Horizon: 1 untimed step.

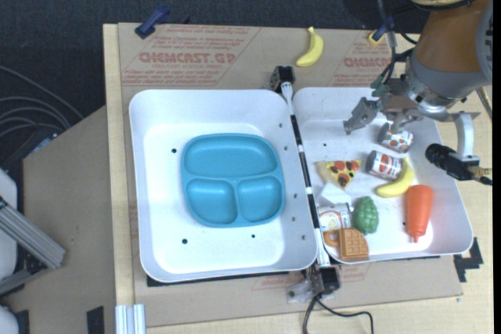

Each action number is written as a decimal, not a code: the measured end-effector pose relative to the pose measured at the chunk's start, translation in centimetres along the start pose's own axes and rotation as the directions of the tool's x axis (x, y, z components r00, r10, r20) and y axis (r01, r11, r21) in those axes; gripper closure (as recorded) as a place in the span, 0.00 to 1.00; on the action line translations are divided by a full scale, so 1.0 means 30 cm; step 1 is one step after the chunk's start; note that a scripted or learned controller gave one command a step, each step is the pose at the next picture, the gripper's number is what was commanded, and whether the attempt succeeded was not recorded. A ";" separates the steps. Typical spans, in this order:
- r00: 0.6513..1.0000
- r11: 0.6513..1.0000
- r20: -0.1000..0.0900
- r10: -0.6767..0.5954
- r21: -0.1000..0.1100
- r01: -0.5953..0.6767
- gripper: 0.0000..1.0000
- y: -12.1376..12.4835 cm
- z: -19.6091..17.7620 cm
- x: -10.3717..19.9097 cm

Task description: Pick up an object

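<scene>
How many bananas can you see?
2. One banana lies on the bench behind the bins; another banana lies in the right bin, beside the carrot.

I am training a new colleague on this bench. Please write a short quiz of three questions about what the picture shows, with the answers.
1. True or false: the blue divided tray lies in the left bin.
2. Which item lies on the bench outside both bins? A) a carrot B) a banana C) a waffle
3. Fill in: in the right bin, the carrot is coloured ____.

Key
1. True.
2. B: a banana lies on the board above the bins. The carrot and the waffle are in the right bin.
3. Orange.
</scene>
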<state>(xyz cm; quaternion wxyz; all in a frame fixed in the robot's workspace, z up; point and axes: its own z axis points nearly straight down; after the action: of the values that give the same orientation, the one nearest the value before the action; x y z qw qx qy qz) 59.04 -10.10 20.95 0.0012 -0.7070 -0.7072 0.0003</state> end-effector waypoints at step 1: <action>1.000 1.000 0.001 0.001 0.001 -0.001 0.00 0.022 0.398 -0.160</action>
<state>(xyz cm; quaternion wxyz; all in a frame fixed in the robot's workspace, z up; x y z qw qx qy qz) 59.67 -14.90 9.00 0.0014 -0.7075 -0.7067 0.0010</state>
